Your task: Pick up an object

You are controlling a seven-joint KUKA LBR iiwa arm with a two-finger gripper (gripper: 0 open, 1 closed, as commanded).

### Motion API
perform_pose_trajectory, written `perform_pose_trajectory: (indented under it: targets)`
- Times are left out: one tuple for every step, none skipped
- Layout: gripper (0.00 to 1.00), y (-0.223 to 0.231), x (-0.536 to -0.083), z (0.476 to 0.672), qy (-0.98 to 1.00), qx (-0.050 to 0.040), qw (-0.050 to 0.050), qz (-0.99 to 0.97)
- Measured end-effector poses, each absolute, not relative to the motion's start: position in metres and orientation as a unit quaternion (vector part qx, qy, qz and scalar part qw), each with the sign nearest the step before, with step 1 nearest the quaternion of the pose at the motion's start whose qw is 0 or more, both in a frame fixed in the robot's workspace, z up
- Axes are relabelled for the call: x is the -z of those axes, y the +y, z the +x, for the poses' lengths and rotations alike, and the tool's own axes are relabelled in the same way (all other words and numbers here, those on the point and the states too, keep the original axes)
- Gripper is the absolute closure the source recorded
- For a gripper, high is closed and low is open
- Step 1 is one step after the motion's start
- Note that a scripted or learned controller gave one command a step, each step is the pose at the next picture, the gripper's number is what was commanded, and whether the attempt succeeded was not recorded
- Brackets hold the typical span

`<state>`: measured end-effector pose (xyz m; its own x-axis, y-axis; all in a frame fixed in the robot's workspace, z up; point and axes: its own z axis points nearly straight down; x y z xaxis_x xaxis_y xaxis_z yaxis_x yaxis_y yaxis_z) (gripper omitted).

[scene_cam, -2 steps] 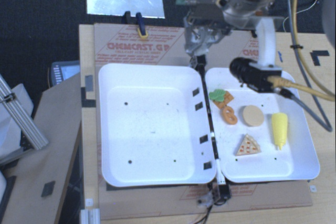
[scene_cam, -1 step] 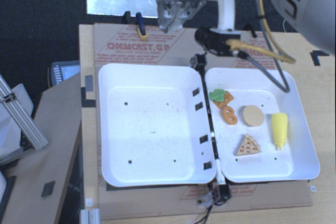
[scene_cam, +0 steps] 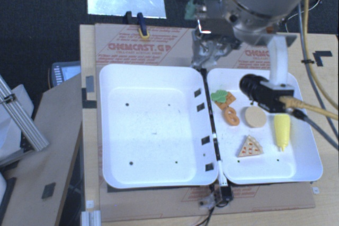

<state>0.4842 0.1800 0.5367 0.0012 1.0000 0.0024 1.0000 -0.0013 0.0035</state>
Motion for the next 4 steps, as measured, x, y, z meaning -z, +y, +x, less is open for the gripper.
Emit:
perform_pose_trajectory:
  targets:
    - [1.0,0.219,-0.534,0.536,0.709,-0.0016,0.001,0.705]
    - [1.0,0.218,-0.547,0.534,0.71,-0.0025,0.001,0.704]
    - [1.0,0.218,-0.558,0.535,0.711,-0.0033,0.001,0.703]
    - [1.0,0.115,-0.535,0.485,0.704,0.0001,0.0,0.71]
